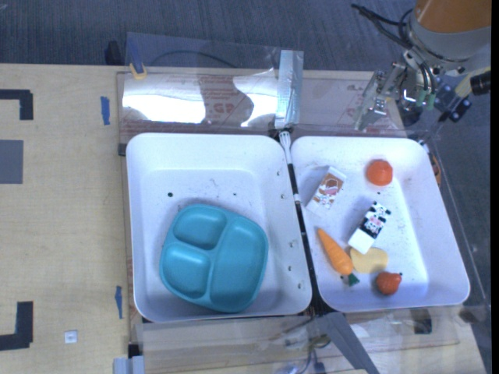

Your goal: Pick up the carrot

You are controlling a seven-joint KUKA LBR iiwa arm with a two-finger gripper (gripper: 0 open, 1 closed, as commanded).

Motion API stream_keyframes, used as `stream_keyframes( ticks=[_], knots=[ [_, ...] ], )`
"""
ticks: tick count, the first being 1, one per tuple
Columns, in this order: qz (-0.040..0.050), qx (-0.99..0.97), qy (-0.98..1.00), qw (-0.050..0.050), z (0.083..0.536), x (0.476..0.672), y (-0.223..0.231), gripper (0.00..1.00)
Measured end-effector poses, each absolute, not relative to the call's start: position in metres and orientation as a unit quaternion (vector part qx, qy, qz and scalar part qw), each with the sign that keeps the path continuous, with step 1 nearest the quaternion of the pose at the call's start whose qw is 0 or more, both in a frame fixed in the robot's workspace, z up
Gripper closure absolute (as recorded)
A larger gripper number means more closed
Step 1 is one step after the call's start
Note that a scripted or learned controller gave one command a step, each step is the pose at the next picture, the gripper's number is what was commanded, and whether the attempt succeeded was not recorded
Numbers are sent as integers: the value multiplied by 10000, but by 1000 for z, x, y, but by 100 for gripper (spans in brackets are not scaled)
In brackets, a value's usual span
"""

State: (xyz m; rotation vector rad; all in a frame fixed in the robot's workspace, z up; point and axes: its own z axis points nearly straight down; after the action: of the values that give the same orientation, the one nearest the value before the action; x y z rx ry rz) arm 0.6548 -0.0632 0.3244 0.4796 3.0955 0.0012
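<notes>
Plywood of a pale tone forms the bench (62,232), marked with black corner brackets and short strips of blue tape at the left; beyond its far edge lies dark grey carpet (234,6); a clear shiny sheet (203,100) with a silvery strip stands behind the bins. Two shallow white bins sit side by side, touching along a central seam; the left bin (148,178) holds a teal divided plate (214,259) towards its near side; the right bin (444,240) holds several small toys.

The carrot (335,252) lies flat in the right bin, near its left wall and towards the near edge; its long axis runs diagonally, the narrow orange tip pointing up and left towards the seam, the thicker end with a small green stub pointing down and right; it is bright orange, tapered and smooth. Just beside its thick end rests a yellow piece (371,259), touching or nearly so; a black-and-white carton (369,228) lies just above that; a red-orange fruit (388,283) sits near the front; an orange ball (380,171) and a small white carton (327,190) lie farther back.

The gripper (380,100) hangs above the far rim of the right bin, well apart from the carrot; whether its claw is open or closed I cannot tell.
</notes>
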Motion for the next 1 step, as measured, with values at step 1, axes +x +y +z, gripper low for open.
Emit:
stream_keyframes(
  ticks=[1],
  knots=[
    [5,378,9993,53,334,658,-52,100]
  ],
)
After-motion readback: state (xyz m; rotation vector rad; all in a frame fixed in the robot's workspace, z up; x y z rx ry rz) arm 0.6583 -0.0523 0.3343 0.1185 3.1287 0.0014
